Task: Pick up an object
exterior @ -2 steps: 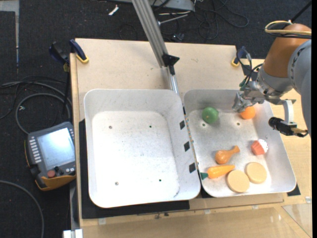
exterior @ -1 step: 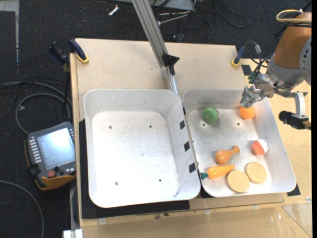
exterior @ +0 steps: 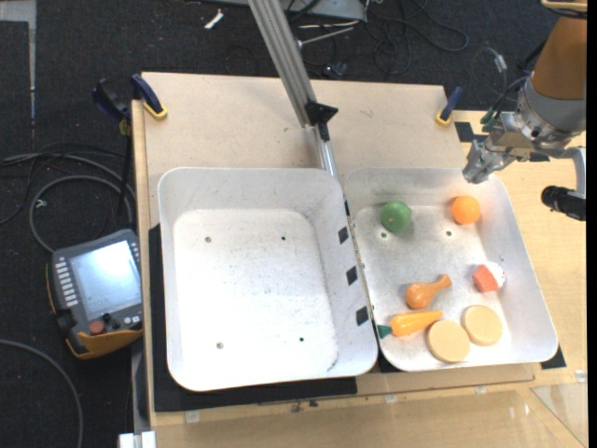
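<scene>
The right bin [exterior: 522, 259] holds several toy foods. A green ball [exterior: 395, 216] lies near its far left and an orange ball [exterior: 465, 210] near its far right. A red-and-white piece [exterior: 487, 277] sits by the right wall. An orange pear-shaped piece [exterior: 426, 291] and an orange carrot-like piece [exterior: 414, 323] lie mid-bin, with two tan discs [exterior: 465, 333] at the front. My gripper [exterior: 477, 170] hangs above the bin's far right rim, just behind the orange ball, with nothing seen in it.
The left bin [exterior: 177, 250] stands beside the right one. A slanted metal pole [exterior: 289, 59] runs down to the seam between the bins. Clamps [exterior: 149, 96] sit at the bench's far corners. A teach pendant [exterior: 98, 292] lies off the bench's left side.
</scene>
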Robot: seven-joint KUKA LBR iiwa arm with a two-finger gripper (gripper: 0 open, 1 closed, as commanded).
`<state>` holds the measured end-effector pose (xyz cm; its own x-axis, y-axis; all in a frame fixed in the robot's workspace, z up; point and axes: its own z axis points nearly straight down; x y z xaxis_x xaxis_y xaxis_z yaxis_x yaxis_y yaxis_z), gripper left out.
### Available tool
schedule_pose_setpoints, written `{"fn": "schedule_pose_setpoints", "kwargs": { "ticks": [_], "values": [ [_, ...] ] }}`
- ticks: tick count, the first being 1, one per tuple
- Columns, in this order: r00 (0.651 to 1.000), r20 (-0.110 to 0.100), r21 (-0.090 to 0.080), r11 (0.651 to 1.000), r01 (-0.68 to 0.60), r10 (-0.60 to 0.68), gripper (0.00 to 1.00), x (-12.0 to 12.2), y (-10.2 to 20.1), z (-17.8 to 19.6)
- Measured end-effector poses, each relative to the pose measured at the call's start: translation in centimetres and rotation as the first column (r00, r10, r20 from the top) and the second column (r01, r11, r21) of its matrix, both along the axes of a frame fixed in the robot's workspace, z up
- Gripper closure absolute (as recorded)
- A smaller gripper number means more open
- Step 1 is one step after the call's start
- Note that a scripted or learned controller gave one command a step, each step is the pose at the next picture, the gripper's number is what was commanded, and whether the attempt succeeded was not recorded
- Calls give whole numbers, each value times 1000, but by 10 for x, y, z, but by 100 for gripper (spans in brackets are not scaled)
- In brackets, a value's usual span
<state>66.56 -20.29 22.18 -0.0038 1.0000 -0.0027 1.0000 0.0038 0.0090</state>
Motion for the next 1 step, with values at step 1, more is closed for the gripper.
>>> {"fn": "schedule_pose_setpoints", "kwargs": {
  "ticks": [1],
  "values": [
    [1000, -9, 2, 1000, 0, 0, 100, 1, 1, -16]
  ]
}}
